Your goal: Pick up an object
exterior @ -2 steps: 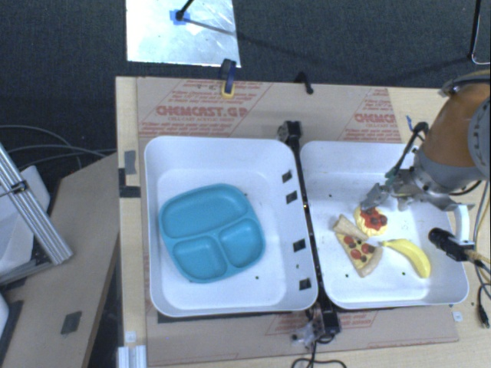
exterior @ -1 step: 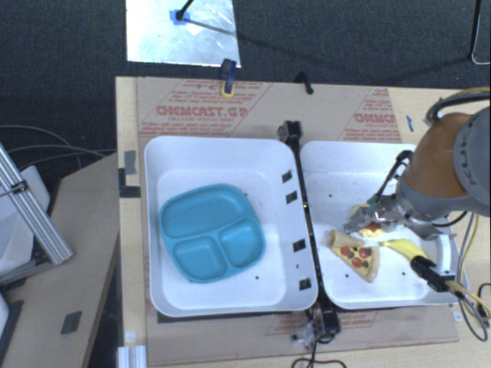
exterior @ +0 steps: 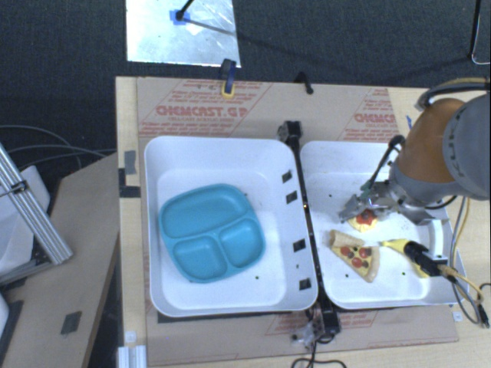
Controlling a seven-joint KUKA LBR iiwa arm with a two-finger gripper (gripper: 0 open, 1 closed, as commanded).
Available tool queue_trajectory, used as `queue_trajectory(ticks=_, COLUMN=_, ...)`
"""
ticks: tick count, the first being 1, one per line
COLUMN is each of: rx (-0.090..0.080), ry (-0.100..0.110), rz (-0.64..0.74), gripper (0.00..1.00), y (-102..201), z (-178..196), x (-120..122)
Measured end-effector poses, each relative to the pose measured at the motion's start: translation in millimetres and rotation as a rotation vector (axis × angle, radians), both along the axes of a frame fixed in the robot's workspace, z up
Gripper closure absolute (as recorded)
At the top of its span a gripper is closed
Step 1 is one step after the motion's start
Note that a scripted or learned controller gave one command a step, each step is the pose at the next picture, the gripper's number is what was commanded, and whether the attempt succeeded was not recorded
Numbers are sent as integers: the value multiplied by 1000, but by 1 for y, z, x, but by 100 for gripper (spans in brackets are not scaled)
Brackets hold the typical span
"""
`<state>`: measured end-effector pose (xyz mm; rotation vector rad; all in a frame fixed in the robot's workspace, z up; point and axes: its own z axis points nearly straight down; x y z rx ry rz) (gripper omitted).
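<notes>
The gripper (exterior: 360, 210) is down in the right bin (exterior: 330, 167), right over a small red and yellow toy (exterior: 364, 219). I cannot tell its grip. Next it must lift.

**Around the bench: bins, tray and clutter**

Two shallow white bins sit side by side at mid-frame, the left bin (exterior: 219, 158) and the right bin (exterior: 337, 167) meeting along a dark seam studded with small black clips (exterior: 291, 198). A blue three-compartment tray (exterior: 211, 232) lies flat in the left bin, toward its lower left. Both bins rest on a tan board (exterior: 188, 110) printed with red lettering. A yellow-and-blue clamp (exterior: 228, 77) grips the board's upper edge. Above it, at upper left, a silvery sheet (exterior: 161, 21) lies on dark floor. Aluminium bars (exterior: 27, 205) slant along the left edge, near thin cables (exterior: 46, 140).
</notes>
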<state>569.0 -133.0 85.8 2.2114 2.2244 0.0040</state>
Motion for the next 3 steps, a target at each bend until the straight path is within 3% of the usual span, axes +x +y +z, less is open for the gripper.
queue_trajectory(ticks=1, rx=0, ry=-1, rz=0, gripper=0, y=-14, z=0, x=37)
queue_trajectory(ticks=2, rx=2, ry=5, rz=0, gripper=0, y=14, z=-1, x=9)
queue_trajectory(ticks=3, rx=1, ry=2, rz=-2, gripper=0, y=0, z=-1, x=27)
